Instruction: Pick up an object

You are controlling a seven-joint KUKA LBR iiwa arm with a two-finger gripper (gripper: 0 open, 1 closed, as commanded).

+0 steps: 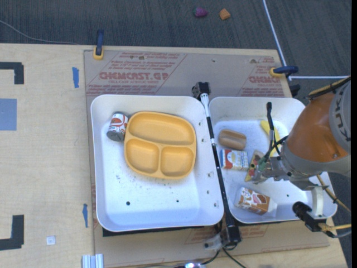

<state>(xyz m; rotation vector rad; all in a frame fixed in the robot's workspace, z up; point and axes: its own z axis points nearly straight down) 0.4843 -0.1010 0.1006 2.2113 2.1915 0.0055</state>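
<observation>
Reaches in from the right with the arm point(315, 141) slung low across the right bin point(241, 101), so as to bring the gripper point(261, 171) down among the small goods lying loose there. Sits right at a colourful packet point(255, 170) near mid-bin, seemingly touching it and likely the piece aimed for; cannot tell whether open or closed, nor whether anything is truly held, with the wrist bulk covering that spot. Shares the bin with a labelled pouch point(234, 159) just beside the packet on its left, a brown roll point(232, 139) above that, a yellow piece point(268, 129) toward the far wall, and a brown-and-white carton point(254, 201) near the front rim, apart from the rest. Leaves little free floor around the packet: close neighbours to the left, more bare white to the front right. Calls for a straight lift rather than a sideways drag, given the low walls and the shared rim toward the left bin point(146, 221). Offers wider room there, around the yellow divided tray point(160, 151) and the can point(117, 127) touching its corner.
</observation>
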